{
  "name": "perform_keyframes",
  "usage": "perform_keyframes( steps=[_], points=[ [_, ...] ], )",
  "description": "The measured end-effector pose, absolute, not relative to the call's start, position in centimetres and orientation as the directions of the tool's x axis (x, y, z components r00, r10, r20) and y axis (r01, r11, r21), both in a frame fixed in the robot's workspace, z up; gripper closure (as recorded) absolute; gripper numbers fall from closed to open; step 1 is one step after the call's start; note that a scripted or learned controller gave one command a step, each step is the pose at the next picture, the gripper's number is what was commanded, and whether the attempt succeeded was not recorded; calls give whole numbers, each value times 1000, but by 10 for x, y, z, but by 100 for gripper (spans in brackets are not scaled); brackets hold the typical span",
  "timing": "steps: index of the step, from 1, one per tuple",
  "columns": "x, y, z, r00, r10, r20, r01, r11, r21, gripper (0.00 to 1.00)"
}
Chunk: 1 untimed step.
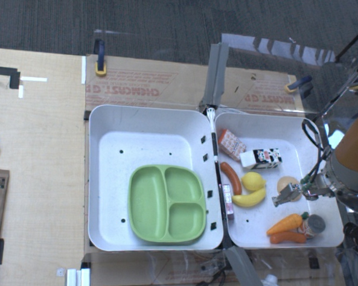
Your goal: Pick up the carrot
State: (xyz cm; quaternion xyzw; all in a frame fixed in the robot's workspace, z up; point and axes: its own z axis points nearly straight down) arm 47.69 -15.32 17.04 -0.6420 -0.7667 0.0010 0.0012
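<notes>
Carrot (285, 224) lies near the front edge of the right bin (240, 237), orange, slanting, with a redder piece just under it and a small grey can (314, 224) touching its right end. Nothing has lifted it: it rests flat on the bin floor. The gripper (286, 195) hangs just above and behind it, over the bin's right half, near a pale round piece (285, 183). Whether its fingers are apart or together I cannot tell; nothing shows between them. So the approach looks partly made, while the descent, the closing and the lift are all left. A banana (249, 199), a lemon (253, 181) and a sausage (231, 177) lie to the left, well clear. The green plate (167, 203) sits in the left bin (105, 165).
</notes>
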Motion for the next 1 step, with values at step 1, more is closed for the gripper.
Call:
perform_keyframes(
  steps=[1],
  points=[
    [477, -189, 91, -431, 902, 1, 902, 431, -1, 0]
  ],
)
